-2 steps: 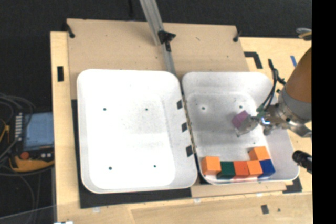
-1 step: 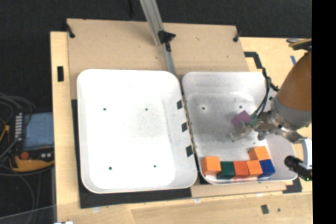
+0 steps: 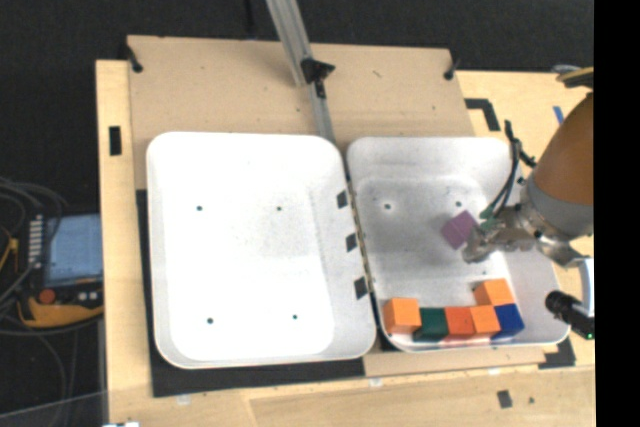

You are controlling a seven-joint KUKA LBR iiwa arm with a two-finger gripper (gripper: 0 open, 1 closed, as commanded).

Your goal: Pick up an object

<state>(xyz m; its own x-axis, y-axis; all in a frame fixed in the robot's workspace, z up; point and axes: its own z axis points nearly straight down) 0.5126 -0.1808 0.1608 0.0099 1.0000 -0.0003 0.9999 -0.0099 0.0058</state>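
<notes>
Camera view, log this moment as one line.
arm: over right bin | gripper: beside purple block | grasp: unconfirmed | other blocks: near edge

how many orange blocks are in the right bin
4 orange blocks, as far as visible: one at the row's left end, two mid-row, and one behind them. Others may be hidden.

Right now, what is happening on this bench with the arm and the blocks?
A grey arm reaches in from the right over the right bin. Its pincer sits beside a purple block, which looks tilted; whether the block is gripped cannot be told. Along the bin's near edge lie orange blocks, a green block and a blue block. The left bin stands alongside.
</notes>
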